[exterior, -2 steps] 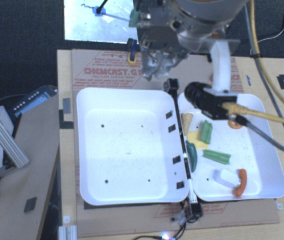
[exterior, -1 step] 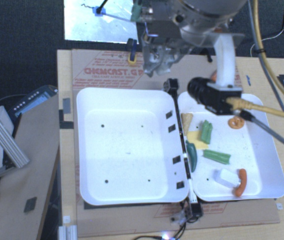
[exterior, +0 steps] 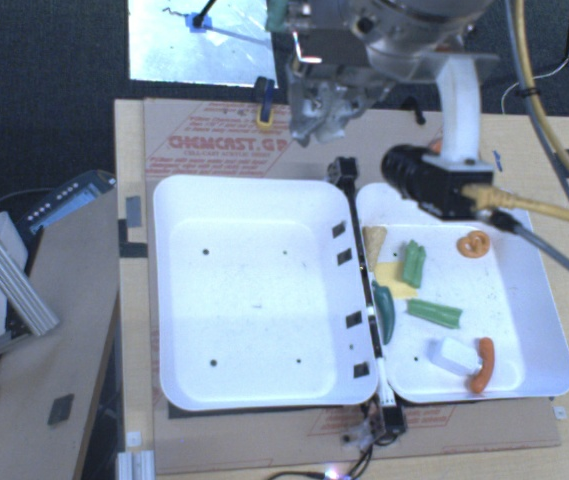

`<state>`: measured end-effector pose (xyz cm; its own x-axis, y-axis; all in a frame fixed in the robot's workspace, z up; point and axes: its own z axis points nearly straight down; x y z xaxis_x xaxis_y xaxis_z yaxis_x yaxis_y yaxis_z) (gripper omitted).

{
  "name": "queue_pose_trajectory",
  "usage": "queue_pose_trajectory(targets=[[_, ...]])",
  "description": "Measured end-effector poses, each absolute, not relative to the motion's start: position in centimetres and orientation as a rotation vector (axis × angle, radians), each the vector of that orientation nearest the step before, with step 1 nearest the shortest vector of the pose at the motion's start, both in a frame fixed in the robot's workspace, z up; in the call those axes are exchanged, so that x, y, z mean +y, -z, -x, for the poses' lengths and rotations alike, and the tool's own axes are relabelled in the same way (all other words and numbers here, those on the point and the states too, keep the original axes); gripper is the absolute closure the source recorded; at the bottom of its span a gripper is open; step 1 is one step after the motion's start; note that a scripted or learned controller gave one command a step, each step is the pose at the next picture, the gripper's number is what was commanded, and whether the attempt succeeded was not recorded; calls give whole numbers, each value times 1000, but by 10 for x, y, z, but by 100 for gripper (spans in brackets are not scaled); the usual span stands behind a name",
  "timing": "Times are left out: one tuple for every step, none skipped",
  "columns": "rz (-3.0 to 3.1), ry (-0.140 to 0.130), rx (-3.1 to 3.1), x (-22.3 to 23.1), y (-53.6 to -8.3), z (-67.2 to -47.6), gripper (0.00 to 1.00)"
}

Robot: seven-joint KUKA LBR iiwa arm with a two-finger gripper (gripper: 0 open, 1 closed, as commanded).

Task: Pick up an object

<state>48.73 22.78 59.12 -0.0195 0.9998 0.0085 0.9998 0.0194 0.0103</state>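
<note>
My gripper [exterior: 312, 120] hangs high above the bench, over the far rim between the two bins, and looks large because it is close to the camera. I see nothing held under it. The right bin [exterior: 534, 298] holds the objects: an orange pretzel [exterior: 473, 244], a light green piece [exterior: 412, 264] on a yellow slab [exterior: 388, 274], a tan cone [exterior: 375, 238], a dark green pepper [exterior: 384, 314], a green bean [exterior: 434, 313], a white block [exterior: 453, 356] and an orange-red sausage [exterior: 482, 365].
The left bin [exterior: 179, 268] sits beside the right one, joined by a black clipped divider [exterior: 361, 268]. Both rest on a cardboard sheet [exterior: 214, 143]. A yellow and blue clamp [exterior: 263, 103] stands at the back. Yellow cables [exterior: 554, 208] trail to the right.
</note>
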Motion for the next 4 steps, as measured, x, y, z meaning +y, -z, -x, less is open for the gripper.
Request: queue_pose_trajectory(targets=[[-2196, -24, 2244, 228, -602, -488, 100], [-2193, -27, 2246, 227, -614, -488, 100], [-2190, -30, 2248, 227, -625, -488, 100], [-2188, -34, 2249, 227, -636, -488, 100]])
